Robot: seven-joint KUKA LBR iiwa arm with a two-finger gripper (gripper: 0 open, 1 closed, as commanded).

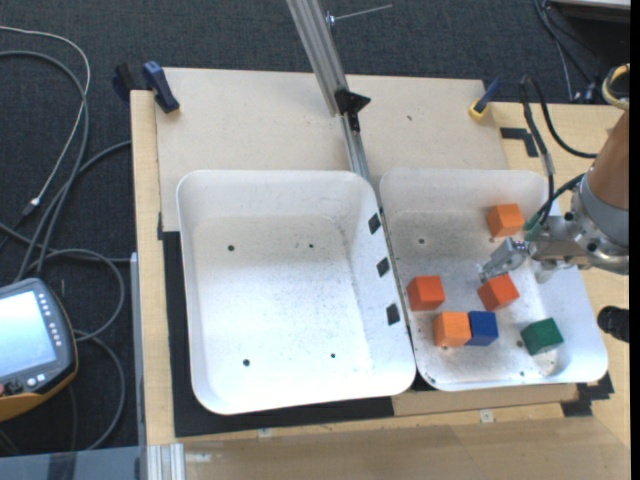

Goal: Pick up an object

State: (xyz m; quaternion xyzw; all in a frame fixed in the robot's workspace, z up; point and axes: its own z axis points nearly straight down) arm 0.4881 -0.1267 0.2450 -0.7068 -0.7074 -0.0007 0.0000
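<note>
Gripper (503,262) low over the right bin (440,193), fingers slightly parted with nothing between them, red-orange cube (498,292) just below the fingertips, not gripped, orange cube (504,219) near behind, red cube (426,292), orange-and-blue pair (465,328), green cube (542,336) nearer the front rim.

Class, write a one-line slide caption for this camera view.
Tool low over the right bin, just above an orange block.
</note>
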